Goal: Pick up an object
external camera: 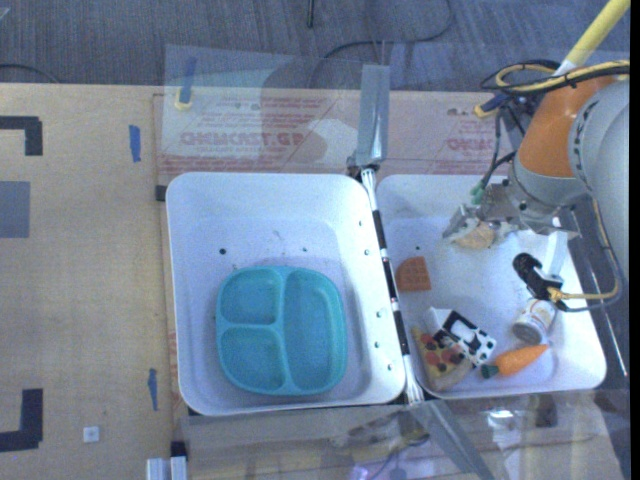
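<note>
Hand point(487, 220) sits low at the upper edge of the right bin point(590, 368), directly over a pale tan object point(478, 235) — its grip state cannot be determined (fingers obscured) — remaining items lie nearer the camera.

You're in a robotics lab: taped plywood bench point(80, 268), two white bins point(190, 208), loose cables point(410, 8) on grey carpet point(100, 18)
</note>
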`<state>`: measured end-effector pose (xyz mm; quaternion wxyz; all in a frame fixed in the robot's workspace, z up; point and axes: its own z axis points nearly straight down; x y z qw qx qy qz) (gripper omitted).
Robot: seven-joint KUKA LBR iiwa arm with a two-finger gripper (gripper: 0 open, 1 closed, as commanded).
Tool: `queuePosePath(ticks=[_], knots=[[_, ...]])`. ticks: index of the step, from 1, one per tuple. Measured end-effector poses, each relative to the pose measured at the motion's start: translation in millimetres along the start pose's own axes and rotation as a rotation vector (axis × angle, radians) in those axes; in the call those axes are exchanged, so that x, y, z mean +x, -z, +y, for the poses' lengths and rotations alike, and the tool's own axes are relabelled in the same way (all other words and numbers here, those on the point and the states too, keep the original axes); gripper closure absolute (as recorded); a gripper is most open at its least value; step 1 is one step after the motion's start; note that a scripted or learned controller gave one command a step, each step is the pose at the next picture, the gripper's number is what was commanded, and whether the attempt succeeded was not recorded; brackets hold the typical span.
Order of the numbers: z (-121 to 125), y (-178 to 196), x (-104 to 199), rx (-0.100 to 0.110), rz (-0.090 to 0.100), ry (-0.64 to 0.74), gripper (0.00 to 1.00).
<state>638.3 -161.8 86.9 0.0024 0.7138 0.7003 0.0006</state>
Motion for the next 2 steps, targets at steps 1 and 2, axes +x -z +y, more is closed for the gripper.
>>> queuePosePath(ticks=[1,2], knots=[[1,11,3,-0.002,-0.001,0.005,1.0],[29,117,59,0.001,0.001,0.079,1.0]])
